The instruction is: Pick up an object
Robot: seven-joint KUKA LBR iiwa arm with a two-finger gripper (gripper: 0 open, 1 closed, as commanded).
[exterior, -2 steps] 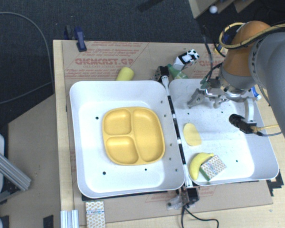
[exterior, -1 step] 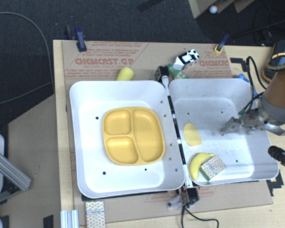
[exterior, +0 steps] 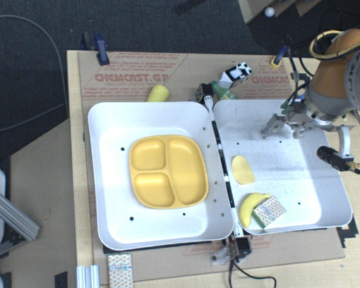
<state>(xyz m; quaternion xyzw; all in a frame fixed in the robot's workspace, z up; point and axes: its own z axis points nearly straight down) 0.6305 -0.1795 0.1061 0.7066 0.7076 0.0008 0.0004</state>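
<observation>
My gripper (exterior: 285, 128) hangs over the back of the right bin (exterior: 324, 185), on the grey arm with its orange band (exterior: 339, 59). Its fingers (exterior: 270, 128) are spread open and nothing lies between them. In front of it, near the bin's left wall, lies a flat pale yellow oval piece (exterior: 243, 170). At the front of the same bin a banana (exterior: 249, 209) rests against a small checkered sponge (exterior: 269, 210). A yellow divided plate (exterior: 168, 171) sits in the middle of the left bin (exterior: 108, 131).
Behind the bins on the cardboard bench lie a small yellow object (exterior: 158, 93) and a black-and-white toy (exterior: 235, 74). A black part of the arm (exterior: 333, 156) juts over the right bin's right side. Blue clamps (exterior: 101, 48) hold the board's back edge.
</observation>
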